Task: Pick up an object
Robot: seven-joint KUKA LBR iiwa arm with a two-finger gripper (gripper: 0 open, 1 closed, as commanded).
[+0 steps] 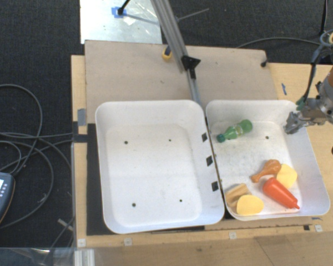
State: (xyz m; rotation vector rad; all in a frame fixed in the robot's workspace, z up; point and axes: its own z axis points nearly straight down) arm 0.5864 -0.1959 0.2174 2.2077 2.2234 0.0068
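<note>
Gripper (292, 125) is hanging over the right bin's (311, 148) far right rim, and honestly I'm not able to tell its state from up here. Nearest pick is looking like the green toy bottle (235, 131), lying off to its left, long axis running roughly toward it, nothing blocking. Orange drumstick (266, 170), yellow block (287, 176), carrot (279, 193) and lemon (249, 205) are clustering nearer the camera.

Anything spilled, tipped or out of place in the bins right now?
Nothing spilled or damaged. The green bottle lies on its side, apart from the toy food bunched in the right bin's near corner. The gripper hangs at that bin's far right rim.
</note>
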